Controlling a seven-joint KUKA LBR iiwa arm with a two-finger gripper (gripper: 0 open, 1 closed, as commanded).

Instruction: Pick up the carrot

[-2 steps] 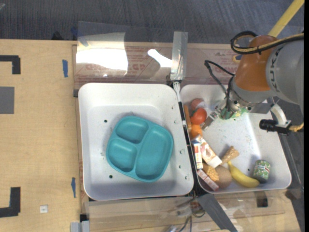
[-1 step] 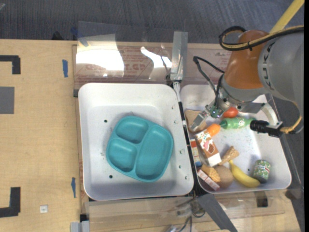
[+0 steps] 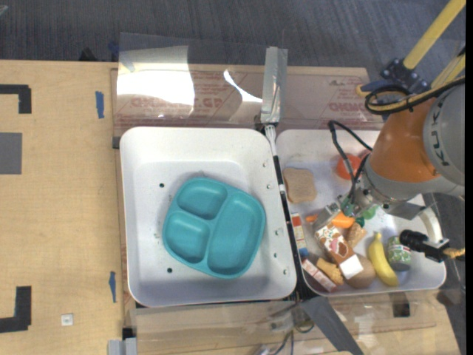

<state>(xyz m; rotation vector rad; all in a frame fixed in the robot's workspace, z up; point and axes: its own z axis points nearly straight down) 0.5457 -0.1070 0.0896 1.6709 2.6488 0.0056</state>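
Observation:
The carrot (image 3: 341, 221) is a small orange piece with a green tuft at its right end. It lies in the middle of the right bin (image 3: 436, 278) among other toy food. My gripper (image 3: 354, 204) hangs straight down from the orange-banded wrist, directly over the carrot's upper right end, touching it or very close to it. The wrist hides the gripper's tips from this angle.
Around the carrot lie a bread slice (image 3: 301, 185), a red-orange item (image 3: 345, 167), a printed packet (image 3: 333, 241), a white cube (image 3: 352, 266), a banana (image 3: 383, 260) and a small can (image 3: 400, 254). The left bin (image 3: 140, 161) holds a teal divided plate (image 3: 214, 228).

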